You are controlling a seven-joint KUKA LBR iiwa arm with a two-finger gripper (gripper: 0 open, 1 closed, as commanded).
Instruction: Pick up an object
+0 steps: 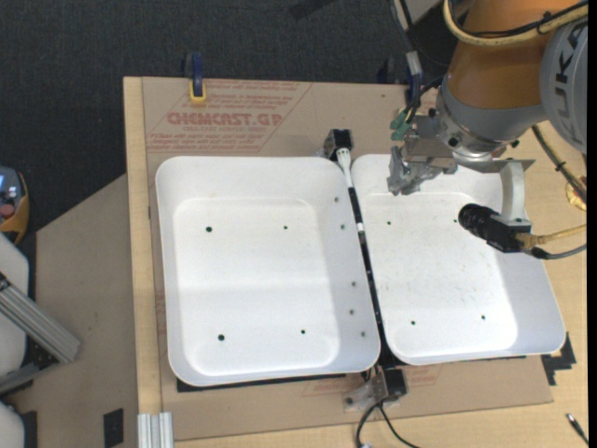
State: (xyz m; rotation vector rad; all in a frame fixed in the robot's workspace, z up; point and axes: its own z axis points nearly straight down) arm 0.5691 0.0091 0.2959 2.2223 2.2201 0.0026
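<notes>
My gripper point(408, 181) hangs below the grey wrist and orange band of the arm point(508, 26). It is over the far left corner of the right bin point(448, 278), close to that bin's back rim. From this angle nothing is seen between its tips. The left bin point(252, 269) lies beside it, across the black divider strip point(359, 241). Both bin floors look plain white with a few small dark dots.
A black cylinder point(492, 228) on a white bracket point(512, 192) sticks out from the arm over the right bin's far right part. The bins rest on a brown board point(233, 110) held by a blue-and-yellow clamp point(196, 76). Cables run at the right edge.
</notes>
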